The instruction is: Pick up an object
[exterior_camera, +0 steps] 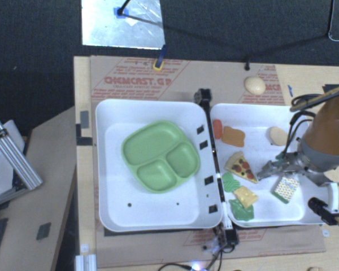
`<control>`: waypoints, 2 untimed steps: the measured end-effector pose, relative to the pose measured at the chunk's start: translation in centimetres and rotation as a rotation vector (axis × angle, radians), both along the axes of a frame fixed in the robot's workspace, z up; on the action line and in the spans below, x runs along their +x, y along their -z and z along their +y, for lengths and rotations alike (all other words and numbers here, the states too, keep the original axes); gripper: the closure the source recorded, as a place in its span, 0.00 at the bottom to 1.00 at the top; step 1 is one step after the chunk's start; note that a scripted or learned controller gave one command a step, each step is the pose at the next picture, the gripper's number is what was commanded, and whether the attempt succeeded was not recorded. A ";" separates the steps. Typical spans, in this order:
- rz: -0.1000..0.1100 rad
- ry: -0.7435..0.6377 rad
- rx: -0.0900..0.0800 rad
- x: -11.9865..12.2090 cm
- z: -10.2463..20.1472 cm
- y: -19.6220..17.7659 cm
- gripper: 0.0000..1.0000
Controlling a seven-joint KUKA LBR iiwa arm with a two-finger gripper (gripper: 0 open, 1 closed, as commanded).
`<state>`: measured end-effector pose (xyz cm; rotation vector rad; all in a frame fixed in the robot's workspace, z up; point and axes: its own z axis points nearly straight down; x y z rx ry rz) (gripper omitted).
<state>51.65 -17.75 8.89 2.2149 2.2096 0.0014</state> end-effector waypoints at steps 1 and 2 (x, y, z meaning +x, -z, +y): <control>-0.016 -0.001 -0.007 0.4 -0.1 -1.4 1.00; 0.004 -0.003 0.006 0.6 -1.3 -6.7 1.00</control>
